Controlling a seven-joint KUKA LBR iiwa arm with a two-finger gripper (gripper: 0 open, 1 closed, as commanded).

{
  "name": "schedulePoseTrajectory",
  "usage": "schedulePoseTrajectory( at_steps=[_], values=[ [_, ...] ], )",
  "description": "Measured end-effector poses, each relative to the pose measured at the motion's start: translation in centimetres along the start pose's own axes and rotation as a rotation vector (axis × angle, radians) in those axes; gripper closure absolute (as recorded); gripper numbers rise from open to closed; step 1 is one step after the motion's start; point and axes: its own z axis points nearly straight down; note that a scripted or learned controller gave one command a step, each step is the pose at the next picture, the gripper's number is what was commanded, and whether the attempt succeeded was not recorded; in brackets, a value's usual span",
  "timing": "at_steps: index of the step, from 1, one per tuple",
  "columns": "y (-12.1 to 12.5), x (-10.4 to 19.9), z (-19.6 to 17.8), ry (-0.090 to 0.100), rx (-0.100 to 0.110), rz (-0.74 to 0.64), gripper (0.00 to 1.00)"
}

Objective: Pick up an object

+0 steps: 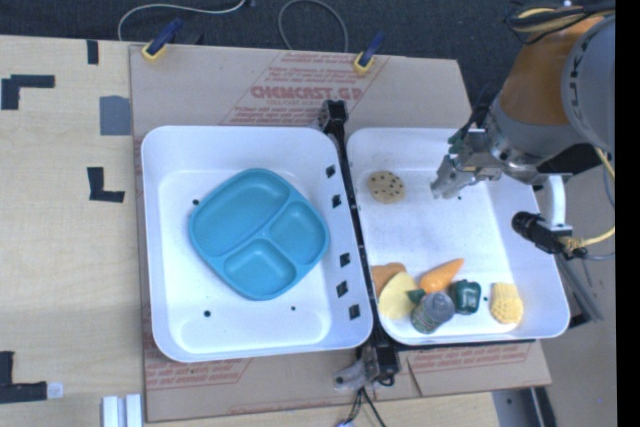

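I see the gripper (452, 181) low over the upper part of the right bin (425, 235), just right of the cookie (385, 186); I cannot tell its state from here. A carrot (442, 275) and other small toys cluster along the bin's near edge. The left bin (165, 215) holds a blue divided plate (260, 232).

Divided plate (260, 233) in left bin (160, 165). Right bin (520, 255): cookie (385, 185) at back left, my gripper (452, 183) to its right, toy food pile (440, 297) along front.
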Motion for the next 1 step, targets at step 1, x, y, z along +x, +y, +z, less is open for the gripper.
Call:
schedulePoseTrajectory(
  at_steps=[1],
  values=[
    [-0.06,0.26,0.50,0.002,0.006,-0.002,0.00]
  ],
)
